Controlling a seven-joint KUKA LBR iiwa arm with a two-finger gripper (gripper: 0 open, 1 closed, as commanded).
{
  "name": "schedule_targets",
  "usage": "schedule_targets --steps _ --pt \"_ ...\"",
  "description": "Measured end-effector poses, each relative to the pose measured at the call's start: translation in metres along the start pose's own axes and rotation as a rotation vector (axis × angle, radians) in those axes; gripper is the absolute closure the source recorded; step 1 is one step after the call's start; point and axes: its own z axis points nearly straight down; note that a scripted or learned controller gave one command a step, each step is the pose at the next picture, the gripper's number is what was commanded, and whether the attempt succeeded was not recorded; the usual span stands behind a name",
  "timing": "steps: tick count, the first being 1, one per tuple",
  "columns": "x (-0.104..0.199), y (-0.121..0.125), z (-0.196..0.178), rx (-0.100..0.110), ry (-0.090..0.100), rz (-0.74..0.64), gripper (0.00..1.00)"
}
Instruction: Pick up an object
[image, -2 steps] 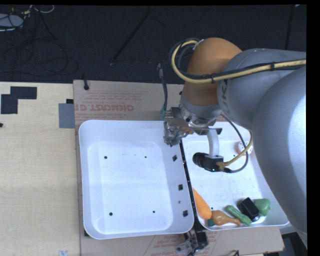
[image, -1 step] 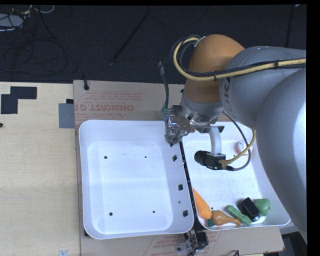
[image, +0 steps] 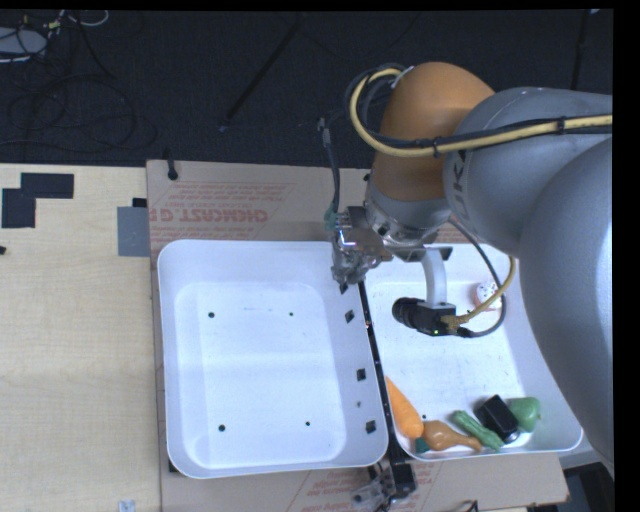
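From my seat, the pick looks not yet done. The arm (image: 500, 170) reaches in from the right and its gripper (image: 350, 262) hangs over the seam between the two bins, near the far end of the divider. The tool there is small and dark against the white plastic, and I cannot tell whether the jaws are open or closed; I see nothing between them, so I judge that nothing is held.

The things to pick all lie in the near corner of the right bin (image: 470, 370), well apart from the gripper. The carrot (image: 402, 406) lies closest to the divider, its long axis running from far-left to near-right, with the narrow tip towards the far end and the thick end towards the near rim. Just beside it lies a tan piece (image: 447, 436), lying roughly across the bin. A green piece (image: 476, 428) runs next to that, slanting down to the right, and a black block (image: 497, 416) rests against a rounded green lump (image: 523, 409).

The left bin (image: 180, 300) sits on the worktop (image: 70, 330) beside it. What is left, as I judge it: travel to that near corner, descend, close, lift.
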Motion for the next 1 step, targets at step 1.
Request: schedule_targets --steps 1 --pt "-0.0002 0.0000 -0.0093 0.002 -0.001 -0.005 1.00"
